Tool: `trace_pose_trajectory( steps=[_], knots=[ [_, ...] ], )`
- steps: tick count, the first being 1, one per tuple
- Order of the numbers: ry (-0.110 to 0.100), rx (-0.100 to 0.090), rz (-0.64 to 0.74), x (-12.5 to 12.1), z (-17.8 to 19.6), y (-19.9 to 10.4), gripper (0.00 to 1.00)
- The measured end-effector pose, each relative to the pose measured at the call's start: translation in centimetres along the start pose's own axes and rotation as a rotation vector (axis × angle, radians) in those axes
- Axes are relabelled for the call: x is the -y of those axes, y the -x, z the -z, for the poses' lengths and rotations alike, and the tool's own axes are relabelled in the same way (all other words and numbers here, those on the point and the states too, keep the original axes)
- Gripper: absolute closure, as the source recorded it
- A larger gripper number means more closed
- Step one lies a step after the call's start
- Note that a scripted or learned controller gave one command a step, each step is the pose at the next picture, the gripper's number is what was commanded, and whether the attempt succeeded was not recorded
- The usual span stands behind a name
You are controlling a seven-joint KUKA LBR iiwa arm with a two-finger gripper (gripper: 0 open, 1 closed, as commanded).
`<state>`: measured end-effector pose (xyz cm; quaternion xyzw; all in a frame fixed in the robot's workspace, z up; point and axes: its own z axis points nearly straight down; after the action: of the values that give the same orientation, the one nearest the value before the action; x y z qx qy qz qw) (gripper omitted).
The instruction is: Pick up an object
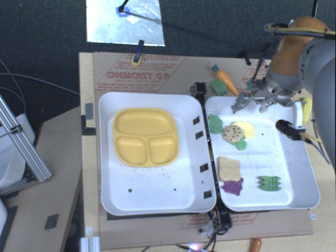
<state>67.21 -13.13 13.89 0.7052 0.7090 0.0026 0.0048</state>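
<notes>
1. Near edge of bench: a small orange item (255,242) lies outside the bins, at the bottom of the camera view.

2. Right bin (299,164), near end: a purple piece (233,186) lies touching a slice of toast (229,168) just behind it. A green pea pod (269,182) lies to their right, apart from both.

3. Right bin, middle: a round cookie (232,134) overlaps a pale yellow piece (246,128) on its right. A small green piece (241,145) touches the cookie's near edge. A larger green leafy piece (214,123) lies just left of the cookie, against the bin's left wall.

4. Left bin (107,156): holds one yellow divided tray (145,136), flat, with three compartments.

5. Bench beyond the right bin: a carrot (226,78) lies on the cardboard, outside the bin, with a green piece (219,88) touching its near side.

6. My pincer (250,105): positioned over the far edge of the right bin, beyond the cookie group and well apart from the toast and pea pod. Its two fingers (237,105) are spread wide. Nothing sits between them, and I have hold of no object. Every pickable item in the right bin lies on the bin floor, nearer the camera than my fingertips.
</notes>
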Motion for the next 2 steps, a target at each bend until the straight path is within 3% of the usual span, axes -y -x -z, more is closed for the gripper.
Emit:
trace_pose_trajectory(
  steps=[1,2],
  knots=[
    [0.008,0.000,0.002,-0.1,13.6,-1.2,0.00],
    [-0.020,-0.003,-0.008,1.4,-2.9,3.3,0.00]
  ],
)
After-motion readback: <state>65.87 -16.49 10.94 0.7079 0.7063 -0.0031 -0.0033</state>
